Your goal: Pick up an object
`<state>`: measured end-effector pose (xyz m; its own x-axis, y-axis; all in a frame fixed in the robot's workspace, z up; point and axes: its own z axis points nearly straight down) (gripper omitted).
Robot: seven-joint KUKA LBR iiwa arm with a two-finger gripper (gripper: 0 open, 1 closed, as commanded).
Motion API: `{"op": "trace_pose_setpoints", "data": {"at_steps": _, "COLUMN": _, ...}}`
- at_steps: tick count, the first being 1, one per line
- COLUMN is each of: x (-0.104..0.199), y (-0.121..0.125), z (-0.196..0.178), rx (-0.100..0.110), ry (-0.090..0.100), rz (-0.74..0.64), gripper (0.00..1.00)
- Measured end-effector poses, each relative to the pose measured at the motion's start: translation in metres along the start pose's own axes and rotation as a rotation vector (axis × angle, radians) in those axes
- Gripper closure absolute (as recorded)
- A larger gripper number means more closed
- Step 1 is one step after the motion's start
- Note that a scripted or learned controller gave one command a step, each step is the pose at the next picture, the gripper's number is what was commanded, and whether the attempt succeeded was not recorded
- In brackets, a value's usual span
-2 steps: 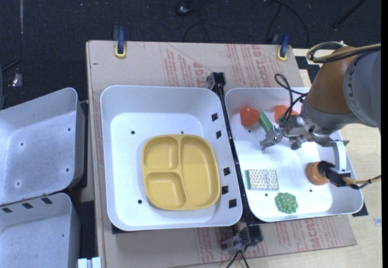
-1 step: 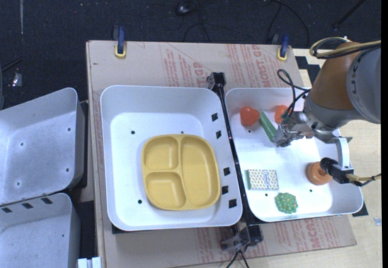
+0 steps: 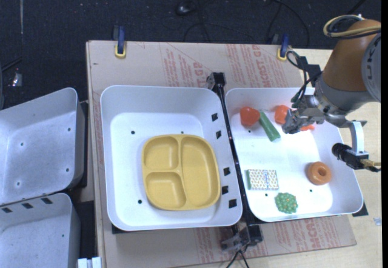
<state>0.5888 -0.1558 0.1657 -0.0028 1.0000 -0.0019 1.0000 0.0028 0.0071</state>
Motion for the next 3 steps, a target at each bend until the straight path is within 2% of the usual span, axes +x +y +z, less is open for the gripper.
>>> {"op": "trace_pose_setpoints", "data": {"at_steps": 1, "x": 0.0, "y": 0.002, "z": -0.054, "rx": 0.0, "ry": -0.001, "rz": 0.0, "gripper": 1.0}}
{"op": "trace_pose_setpoints", "data": {"at_steps": 2, "x": 0.058, "y": 0.009, "z": -0.065, "rx": 0.004, "ry": 0.004, "rz": -0.006, "gripper": 1.0}}
{"op": "trace_pose_setpoints", "data": {"at_steps": 3, "x": 0.114, "y": 0.004, "z": -0.062, "rx": 0.009, "ry": 0.004, "rz": -0.005, "gripper": 1.0}}
